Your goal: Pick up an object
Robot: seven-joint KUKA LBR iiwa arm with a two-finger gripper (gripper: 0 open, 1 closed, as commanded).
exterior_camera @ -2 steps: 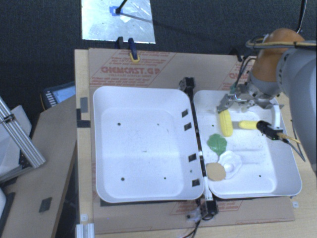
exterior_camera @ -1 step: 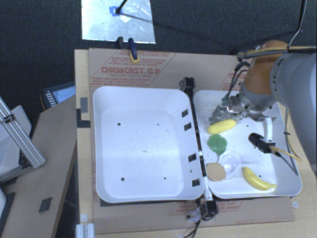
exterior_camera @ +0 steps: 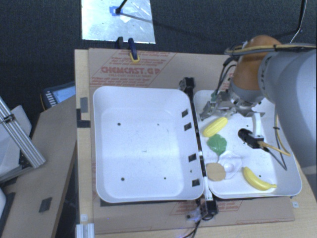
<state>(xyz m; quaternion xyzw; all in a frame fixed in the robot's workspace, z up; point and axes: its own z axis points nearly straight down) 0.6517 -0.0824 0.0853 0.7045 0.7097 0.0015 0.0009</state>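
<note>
Well, the gripper (exterior_camera: pixel 212 110) hangs low over the far left part of the right bin (exterior_camera: pixel 286 168), close to the rim it shares with the left bin (exterior_camera: pixel 143 148). From this angle I cannot tell whether it is spread or closed; its metal tip is a tangle against the white floor. A yellow oblong piece (exterior_camera: pixel 215 126) lies on the bin floor just in front of that tip, on the near side, so close that I cannot say whether they touch. Its long axis runs at a slant, one end pointing toward the shared rim and the near side, the other toward the arm. Just beside it, nearer me, sits a green lump (exterior_camera: pixel 217 143), then a tan disc (exterior_camera: pixel 215 171), and a banana (exterior_camera: pixel 257 179) well apart at the near edge.
</note>
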